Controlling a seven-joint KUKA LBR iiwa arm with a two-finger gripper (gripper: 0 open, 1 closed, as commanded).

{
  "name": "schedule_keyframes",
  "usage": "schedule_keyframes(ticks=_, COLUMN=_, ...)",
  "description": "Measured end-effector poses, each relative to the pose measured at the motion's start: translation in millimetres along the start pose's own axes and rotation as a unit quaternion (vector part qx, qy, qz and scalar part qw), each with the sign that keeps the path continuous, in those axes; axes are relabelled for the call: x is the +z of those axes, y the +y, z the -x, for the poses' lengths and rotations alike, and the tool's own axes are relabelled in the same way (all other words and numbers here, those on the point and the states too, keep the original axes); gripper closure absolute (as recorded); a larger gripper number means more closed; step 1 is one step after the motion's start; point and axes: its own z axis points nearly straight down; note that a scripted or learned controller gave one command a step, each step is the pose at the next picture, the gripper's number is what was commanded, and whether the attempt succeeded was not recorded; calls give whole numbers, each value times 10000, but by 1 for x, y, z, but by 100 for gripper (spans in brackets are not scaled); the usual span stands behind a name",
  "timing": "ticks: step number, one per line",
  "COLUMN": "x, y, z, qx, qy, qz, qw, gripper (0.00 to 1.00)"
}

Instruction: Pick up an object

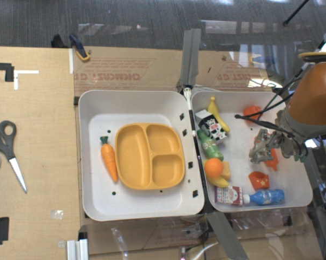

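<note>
My gripper [259, 149] hangs low over the middle of the right bin [301, 199], below the arm's orange band. A small orange piece [272, 159] lies right beside it on its right; whether they touch I cannot make out. An orange cup [259, 180] sits just below the gripper. A blue bottle [267, 197] lies along the bin's front wall next to a small red-and-white carton [228, 195]. Along the left side are a banana [217, 118], a black-and-white box [213, 129], a green bottle [209, 145] and an orange fruit [213, 168].
The left bin [92, 161] holds a yellow divided plate [150, 156] and a toy carrot [109, 160]. Another orange piece [252, 112] lies at the back of the right bin. Scissors [10, 153] rest on the bench at far left. Cables run above the gripper.
</note>
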Motion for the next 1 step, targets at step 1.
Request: schedule_keyframes(ticks=1, x=-90, y=44, z=21, qx=1275, qy=18, qz=2, qw=9918, gripper=100)
